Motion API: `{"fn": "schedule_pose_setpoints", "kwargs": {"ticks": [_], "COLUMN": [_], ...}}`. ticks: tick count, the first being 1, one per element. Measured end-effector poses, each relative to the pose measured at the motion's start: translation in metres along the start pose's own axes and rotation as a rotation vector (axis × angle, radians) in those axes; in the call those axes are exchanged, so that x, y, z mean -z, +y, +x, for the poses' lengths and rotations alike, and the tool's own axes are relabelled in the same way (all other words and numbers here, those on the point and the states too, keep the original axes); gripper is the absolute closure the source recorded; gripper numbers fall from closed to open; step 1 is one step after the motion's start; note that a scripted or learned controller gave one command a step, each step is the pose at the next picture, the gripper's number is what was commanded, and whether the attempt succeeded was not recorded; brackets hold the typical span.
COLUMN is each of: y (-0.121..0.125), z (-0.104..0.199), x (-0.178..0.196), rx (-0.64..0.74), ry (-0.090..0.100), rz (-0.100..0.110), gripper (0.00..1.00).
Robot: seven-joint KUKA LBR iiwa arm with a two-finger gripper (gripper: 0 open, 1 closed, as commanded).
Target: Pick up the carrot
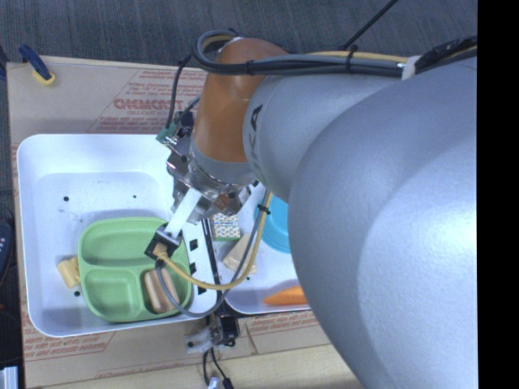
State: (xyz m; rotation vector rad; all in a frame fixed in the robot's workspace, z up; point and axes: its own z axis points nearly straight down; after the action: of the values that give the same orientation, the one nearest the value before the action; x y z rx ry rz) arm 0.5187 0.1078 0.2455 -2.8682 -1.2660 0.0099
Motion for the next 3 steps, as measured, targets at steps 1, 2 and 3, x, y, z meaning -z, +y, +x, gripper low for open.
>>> {"fn": "schedule_pose_setpoints", "kwargs": {"ticks": [1, 2, 3], "y": [0.025, 0.023, 0.067], "z": [-0.088, -0.085, -0.045], "x": [-0.057, -0.056, -0.04], "rx": [0.051, 0.056, 0.112], "ry": [-0.012, -0.007, -0.002], "rz": [0.001, 0.001, 0.0], "gripper": [1.0, 0.0, 0.0]}}
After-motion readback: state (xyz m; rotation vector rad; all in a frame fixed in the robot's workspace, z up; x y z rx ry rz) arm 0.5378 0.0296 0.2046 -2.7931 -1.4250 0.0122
